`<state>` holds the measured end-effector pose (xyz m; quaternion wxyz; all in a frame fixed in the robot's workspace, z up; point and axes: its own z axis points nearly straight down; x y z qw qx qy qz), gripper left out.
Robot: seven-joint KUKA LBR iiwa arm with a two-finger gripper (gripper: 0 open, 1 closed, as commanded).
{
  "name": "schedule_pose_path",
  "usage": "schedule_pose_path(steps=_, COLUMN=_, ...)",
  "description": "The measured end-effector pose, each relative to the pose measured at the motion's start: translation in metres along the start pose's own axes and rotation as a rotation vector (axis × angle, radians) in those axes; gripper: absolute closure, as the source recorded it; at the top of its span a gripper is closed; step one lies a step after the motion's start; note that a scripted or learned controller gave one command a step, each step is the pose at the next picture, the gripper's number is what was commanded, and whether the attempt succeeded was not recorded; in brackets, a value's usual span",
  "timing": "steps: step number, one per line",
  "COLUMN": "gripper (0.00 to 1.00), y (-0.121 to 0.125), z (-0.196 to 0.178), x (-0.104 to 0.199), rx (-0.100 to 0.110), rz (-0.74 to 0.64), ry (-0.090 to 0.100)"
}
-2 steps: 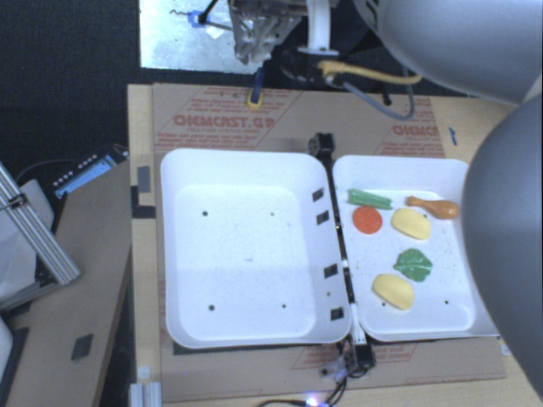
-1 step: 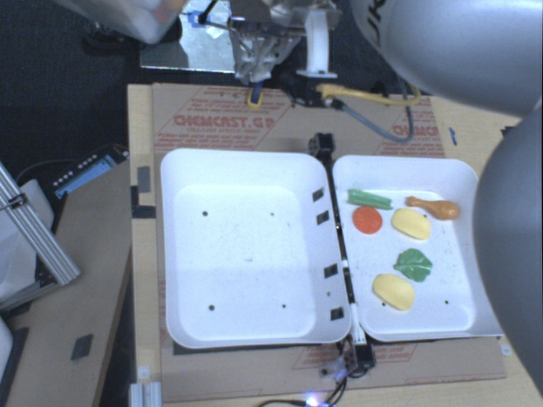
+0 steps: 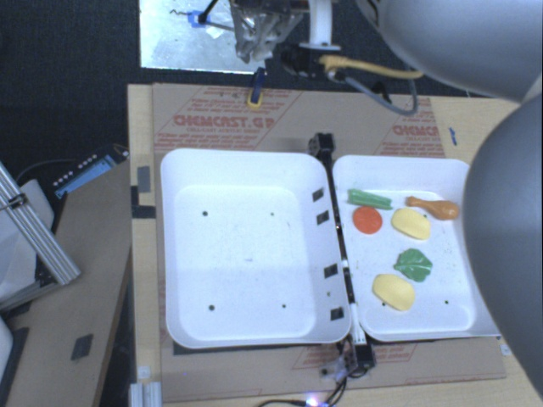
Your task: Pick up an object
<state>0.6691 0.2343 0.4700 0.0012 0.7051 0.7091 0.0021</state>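
Plainly, step in hand: the approach; nothing is lifted yet.
Gripper (image 3: 254, 49): hangs high above the bench, beyond the far edge of both bins, over the cardboard and a shiny metal sheet (image 3: 174, 19).
Finger state: cannot be told; the tool is small and blurred there.
Right bin (image 3: 454, 316): holds the candidates, a green bean-like piece (image 3: 370, 198), an orange disc (image 3: 367, 220), a drumstick-shaped toy (image 3: 433, 206), two yellow lumps (image 3: 411, 223) (image 3: 394, 291) and a green leaf (image 3: 413, 264).
Left bin (image 3: 182, 253): white floor, a few dark dots.
Spacing: the near yellow lump sits apart from its neighbours; the disc and bean lie close together.
Next move, as judged: travel toward the right bin, centre over one item, then descend with the fingers either side of it.
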Motion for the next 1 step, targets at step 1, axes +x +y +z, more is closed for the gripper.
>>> schedule_pose_path(steps=1, gripper=1.00, y=-0.0007, z=-0.0196, x=0.0003, rx=0.001, rz=-0.001, ry=0.000)
